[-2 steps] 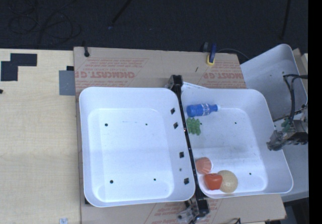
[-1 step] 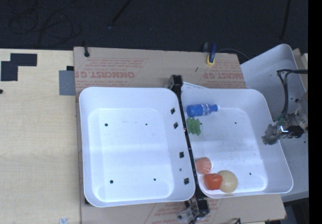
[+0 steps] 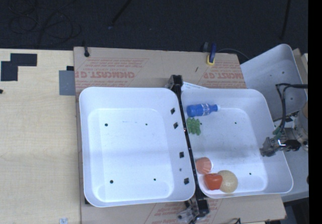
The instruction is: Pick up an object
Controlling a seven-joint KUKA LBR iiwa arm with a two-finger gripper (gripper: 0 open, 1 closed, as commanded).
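Bottle (image 3: pixel 202 110) lies in right bin (image 3: pixel 251 98), top left; light, stiff, slippery, so I'd pinch mid-body across its width. My gripper (image 3: pixel 267 148) at right rim, state unclear.

Single fixed camera above the bench (image 3: pixel 35 132), looking down at a slant. Both white bins (image 3: pixel 93 102) in frame, moderately distant.
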